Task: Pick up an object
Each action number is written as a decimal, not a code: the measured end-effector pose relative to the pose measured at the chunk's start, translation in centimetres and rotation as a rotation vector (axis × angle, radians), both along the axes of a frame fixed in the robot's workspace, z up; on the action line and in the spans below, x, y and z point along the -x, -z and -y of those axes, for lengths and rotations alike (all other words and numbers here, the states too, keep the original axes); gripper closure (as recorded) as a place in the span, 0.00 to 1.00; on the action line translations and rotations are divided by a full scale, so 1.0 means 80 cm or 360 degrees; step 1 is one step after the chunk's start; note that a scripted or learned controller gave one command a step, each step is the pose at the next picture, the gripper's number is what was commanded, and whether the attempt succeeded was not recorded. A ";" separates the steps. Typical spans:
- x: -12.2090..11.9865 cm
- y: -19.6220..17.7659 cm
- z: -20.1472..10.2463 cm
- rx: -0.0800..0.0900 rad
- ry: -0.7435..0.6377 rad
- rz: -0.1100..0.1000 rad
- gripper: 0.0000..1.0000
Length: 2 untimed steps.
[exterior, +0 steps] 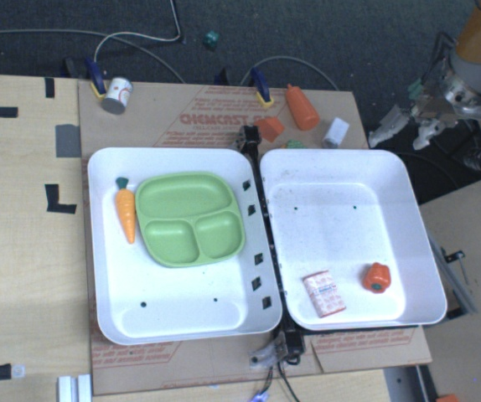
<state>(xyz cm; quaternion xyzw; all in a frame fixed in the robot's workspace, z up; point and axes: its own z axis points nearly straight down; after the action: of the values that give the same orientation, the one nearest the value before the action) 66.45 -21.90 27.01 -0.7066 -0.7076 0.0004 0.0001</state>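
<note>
On the bench's right bin (408, 182), near its front corner, sits a small orange pepper (376, 277) (likely light, smooth, apt to roll, best pinched across its middle), while the gripper (414, 124) hovers well apart, spread and empty.

— Where is the arm sitting?
— It is hanging at the upper right, orange band at the edge, wrist angling down-left.
— And the gripper (414, 131)?
— It is pointing down-left, its fingers (389, 127) spreading apart, holding nothing.
</note>
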 end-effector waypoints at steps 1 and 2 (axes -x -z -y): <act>0.049 0.147 0.005 -0.0001 0.0001 -0.0005 0.00; 0.155 0.105 0.006 0.0001 0.0002 0.0000 0.00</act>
<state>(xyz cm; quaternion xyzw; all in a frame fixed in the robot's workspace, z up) 54.07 -22.40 18.60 -0.7070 -0.7072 0.0007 -0.0002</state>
